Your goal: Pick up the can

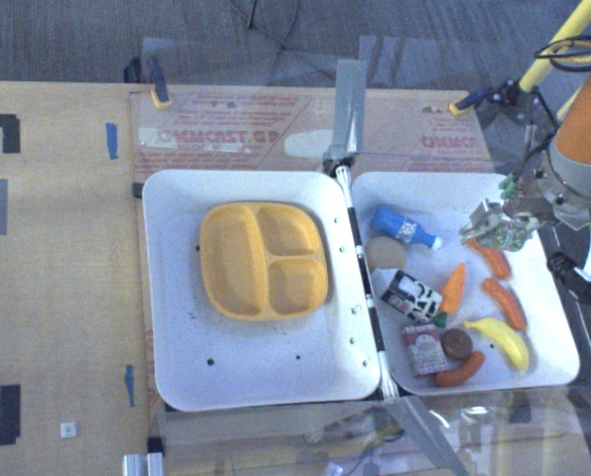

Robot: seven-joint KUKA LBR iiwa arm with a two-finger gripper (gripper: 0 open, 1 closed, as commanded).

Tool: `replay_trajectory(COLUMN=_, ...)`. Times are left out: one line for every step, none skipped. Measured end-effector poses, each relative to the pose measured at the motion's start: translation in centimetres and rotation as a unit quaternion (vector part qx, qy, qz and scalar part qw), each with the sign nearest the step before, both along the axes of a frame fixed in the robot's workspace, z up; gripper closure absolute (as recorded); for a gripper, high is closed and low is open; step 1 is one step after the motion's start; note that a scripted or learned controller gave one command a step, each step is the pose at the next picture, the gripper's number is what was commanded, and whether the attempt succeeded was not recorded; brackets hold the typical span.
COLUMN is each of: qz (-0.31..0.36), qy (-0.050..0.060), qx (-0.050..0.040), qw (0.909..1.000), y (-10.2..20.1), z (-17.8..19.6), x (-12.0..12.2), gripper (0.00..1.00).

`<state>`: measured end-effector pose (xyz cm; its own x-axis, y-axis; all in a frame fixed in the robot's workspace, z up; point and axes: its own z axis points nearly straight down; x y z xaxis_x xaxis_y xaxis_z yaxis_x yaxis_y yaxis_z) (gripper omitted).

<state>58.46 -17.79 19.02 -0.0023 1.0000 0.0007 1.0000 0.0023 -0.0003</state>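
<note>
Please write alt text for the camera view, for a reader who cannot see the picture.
The gripper hangs over the right bin, above its far right part, apart from the black-and-white can lying on its side near the bin's middle. Around the can lie a blue bottle, a carrot, a banana and sausages. The left bin holds a yellow divided plate.

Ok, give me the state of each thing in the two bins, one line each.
Black and white can: lying on its side, untouched.
Blue bottle: lying flat.
Banana: lying flat.
Yellow divided plate: right way up in left bin.
Gripper: above right bin's far side, apart from the can.
</note>
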Motion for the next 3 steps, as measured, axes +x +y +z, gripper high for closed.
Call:
replay_trajectory(qz=0.001, qy=-0.003, qx=0.0019, qw=1.0, y=-3.3, z=-9.2, x=5.4, gripper=0.0)
replay_trajectory(qz=0.002, qy=-0.004, qx=0.0009, qw=1.0, y=-3.1, z=-8.2, x=5.5, gripper=1.0)
replay_trajectory(qz=-0.023, qy=-0.002, qx=-0.0013, qw=0.9997, y=1.1, z=1.0, x=8.2, gripper=1.0)
